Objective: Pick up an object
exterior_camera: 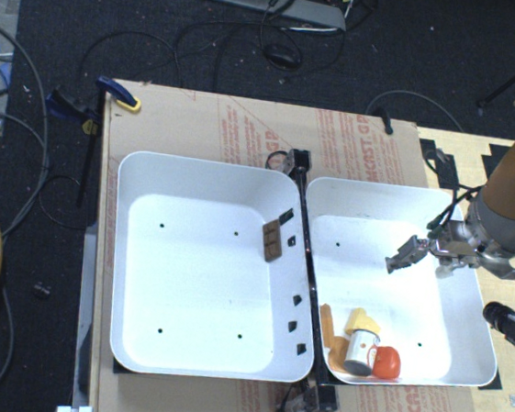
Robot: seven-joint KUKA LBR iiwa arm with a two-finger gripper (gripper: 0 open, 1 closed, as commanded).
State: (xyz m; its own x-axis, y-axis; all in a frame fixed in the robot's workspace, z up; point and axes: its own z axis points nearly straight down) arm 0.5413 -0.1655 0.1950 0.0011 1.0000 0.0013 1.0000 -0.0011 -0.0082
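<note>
Gripper (406, 255) hangs over the right bin (467, 312), upper middle, nothing seen between its fingers. Red ball (388, 361), white cup (362, 350) and yellow piece (361, 321) cluster at that bin's near edge. Brown block (273, 240) lies in left bin (150, 179)

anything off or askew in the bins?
One oddity: a small brown block sits against the right wall of the left bin, tilted rather than flat on the floor. The rest, a yellow piece, a can and a red ball, huddle in the right bin's near-left corner. No spill or damage visible.
</note>
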